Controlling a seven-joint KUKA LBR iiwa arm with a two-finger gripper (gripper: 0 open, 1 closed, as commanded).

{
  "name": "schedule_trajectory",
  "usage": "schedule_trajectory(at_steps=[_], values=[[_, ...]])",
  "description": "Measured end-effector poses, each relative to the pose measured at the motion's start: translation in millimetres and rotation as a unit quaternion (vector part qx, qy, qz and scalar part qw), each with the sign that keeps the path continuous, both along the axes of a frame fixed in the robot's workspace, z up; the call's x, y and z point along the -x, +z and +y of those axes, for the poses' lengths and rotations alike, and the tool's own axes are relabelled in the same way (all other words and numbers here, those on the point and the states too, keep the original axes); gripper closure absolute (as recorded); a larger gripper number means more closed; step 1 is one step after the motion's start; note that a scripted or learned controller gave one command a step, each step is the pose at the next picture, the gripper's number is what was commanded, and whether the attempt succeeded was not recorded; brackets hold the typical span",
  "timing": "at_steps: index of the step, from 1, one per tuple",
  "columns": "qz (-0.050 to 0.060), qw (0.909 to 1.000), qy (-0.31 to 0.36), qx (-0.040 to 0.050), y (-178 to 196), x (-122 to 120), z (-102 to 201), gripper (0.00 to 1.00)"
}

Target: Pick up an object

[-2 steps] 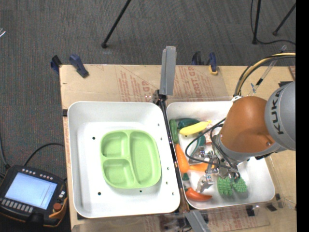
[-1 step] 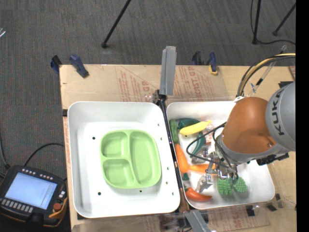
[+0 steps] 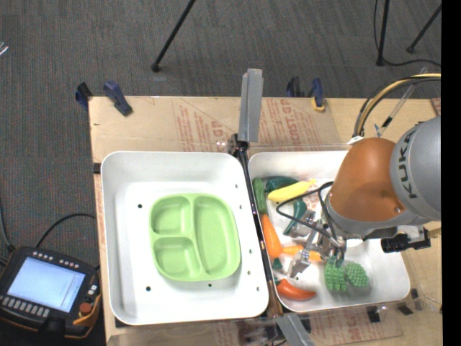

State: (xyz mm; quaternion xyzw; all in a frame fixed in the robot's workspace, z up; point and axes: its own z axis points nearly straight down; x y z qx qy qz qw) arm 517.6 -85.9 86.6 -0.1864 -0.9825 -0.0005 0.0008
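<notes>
My gripper [image 3: 308, 254] hangs low in the right bin [image 3: 389, 283], over a heap of toy food. Just left of it lies an orange carrot [image 3: 271, 238]. A red-orange piece [image 3: 296, 291] lies below it at the bin's front wall. A knobbly green toy [image 3: 345, 277] sits to its right, close beside it. Further back, a yellow banana-like piece [image 3: 292, 190] rests on dark green items [image 3: 276, 184]. The view does not show any object held by the gripper. The orange wrist band [image 3: 364, 186] covers the middle of the bin.
The left bin [image 3: 119, 193] holds a light green divided plate [image 3: 194, 236]. A grey post [image 3: 251, 114] stands at the back between the bins. A teach pendant [image 3: 47, 283] lies on the floor at the lower left. Clamps [image 3: 115, 96] grip the bench's far edge.
</notes>
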Motion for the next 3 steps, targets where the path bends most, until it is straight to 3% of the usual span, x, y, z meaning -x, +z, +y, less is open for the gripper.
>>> schedule_trajectory(at_steps=[1, 2, 3], values=[[0.000, 1.0000, 0.002, -0.0002, 9.3, -0.4, 0.4, 1.00], [0.000, 1.0000, 0.004, -0.0004, 18.2, -0.6, 0.7, 1.00], [-0.005, 0.9993, 0.038, 0.0002, 104.1, -45.2, 58.3, 1.00]])
